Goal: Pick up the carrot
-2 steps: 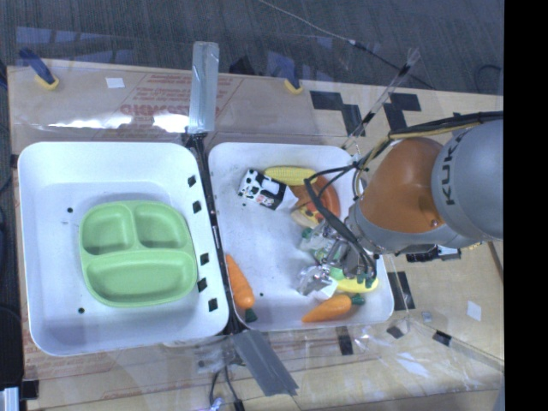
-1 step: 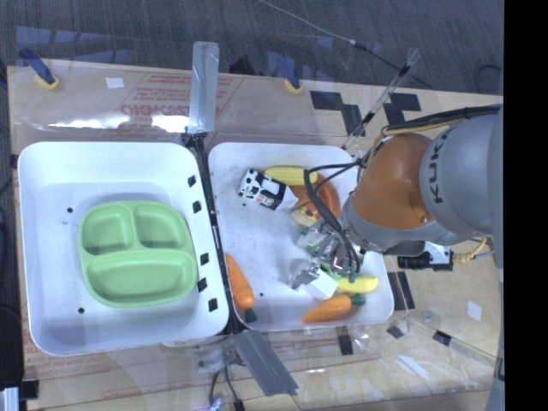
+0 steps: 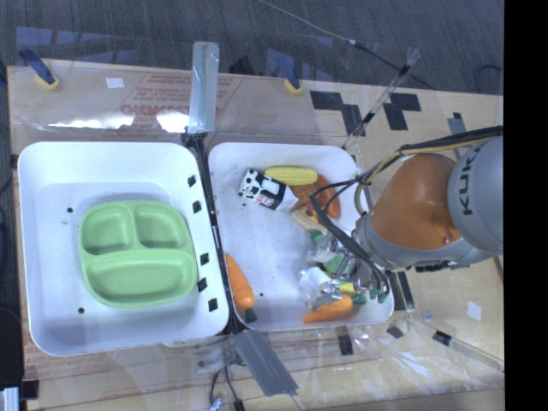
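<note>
Two orange, carrot-shaped pieces inside the right bin, hence the first risk: going for the wrong one. Clearest carrot lying along the right bin's left wall, toward its near-left corner, apart from everything else. Second orange piece flat against the right bin's near wall, toward the near-right corner, just beside the claw. Claw low over the right bin's near-right part, tangled among cables and small white and green clutter; wide or narrow, impossible to tell from here, and nothing visibly held.

Likely trouble, as a judgement only: closing on the clutter instead of either orange piece, or dragging it along. With the carrot hard against the left wall, little room on the wall side, so a real chance of striking the rim on the way down, or of pushing the carrot along the wall rather than straddling it. Same hazard at the near wall for the second piece. Rounded, tapered body, probably prone to slipping out of a grip taken near the thin end. Corn cob and black-and-white toy at the right bin's far side, well apart from both orange pieces, no hindrance
</note>
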You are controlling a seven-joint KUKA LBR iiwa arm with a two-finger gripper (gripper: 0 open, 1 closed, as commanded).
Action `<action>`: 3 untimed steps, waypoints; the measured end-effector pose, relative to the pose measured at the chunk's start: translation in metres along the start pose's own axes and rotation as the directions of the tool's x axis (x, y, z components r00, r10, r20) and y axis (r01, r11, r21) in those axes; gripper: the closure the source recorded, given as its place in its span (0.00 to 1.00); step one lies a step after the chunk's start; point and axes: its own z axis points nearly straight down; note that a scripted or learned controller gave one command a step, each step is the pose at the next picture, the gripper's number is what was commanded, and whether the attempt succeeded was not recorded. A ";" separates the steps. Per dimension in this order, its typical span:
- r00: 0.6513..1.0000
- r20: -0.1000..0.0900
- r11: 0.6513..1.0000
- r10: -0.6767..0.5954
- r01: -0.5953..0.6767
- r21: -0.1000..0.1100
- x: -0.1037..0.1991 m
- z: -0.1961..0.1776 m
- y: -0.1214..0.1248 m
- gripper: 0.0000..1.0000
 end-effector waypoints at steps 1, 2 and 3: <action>1.000 -0.006 1.000 -0.012 0.012 0.002 0.010 0.002 0.030 0.00; 1.000 -0.001 1.000 -0.020 0.020 0.001 0.007 -0.009 0.032 1.00; 1.000 -0.001 1.000 -0.020 0.020 0.001 0.007 -0.009 0.032 0.00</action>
